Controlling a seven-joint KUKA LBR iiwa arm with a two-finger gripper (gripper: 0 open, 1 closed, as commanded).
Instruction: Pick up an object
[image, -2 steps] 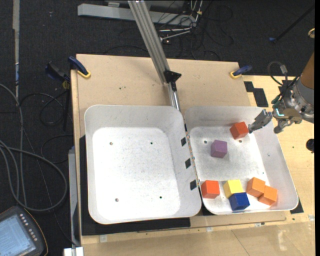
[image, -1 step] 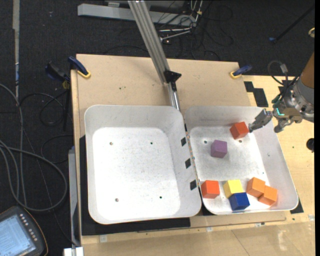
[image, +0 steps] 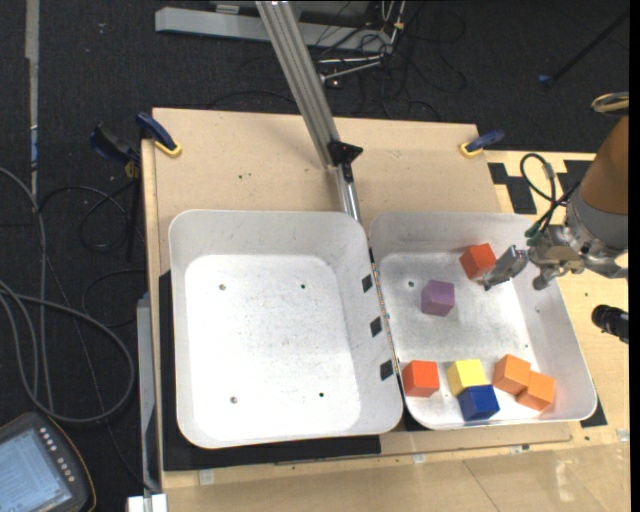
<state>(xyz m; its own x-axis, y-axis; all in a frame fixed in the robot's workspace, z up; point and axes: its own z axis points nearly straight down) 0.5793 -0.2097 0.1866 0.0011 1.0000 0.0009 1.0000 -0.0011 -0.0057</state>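
Observation:
My gripper (image: 521, 273) hangs over the right side of the right bin (image: 560, 330), open, with nothing between its fingers. An orange block (image: 477, 259) lies just left of the left finger (image: 500, 269), close to it or touching. A purple cube (image: 437, 297) sits further left, near the bin's middle. Along the bin's front stand an orange cube (image: 421, 377), a yellow cube (image: 465, 374), a blue cube (image: 479, 402) and two more orange blocks (image: 512, 371) (image: 538, 390).
The left bin (image: 262, 320) lies beside the right one on the wooden bench (image: 260, 165). A slanted metal pole (image: 305, 85) reaches down to the bins' shared back corner. Blue clamps (image: 155, 130) (image: 484, 141) sit at the bench's far corners.

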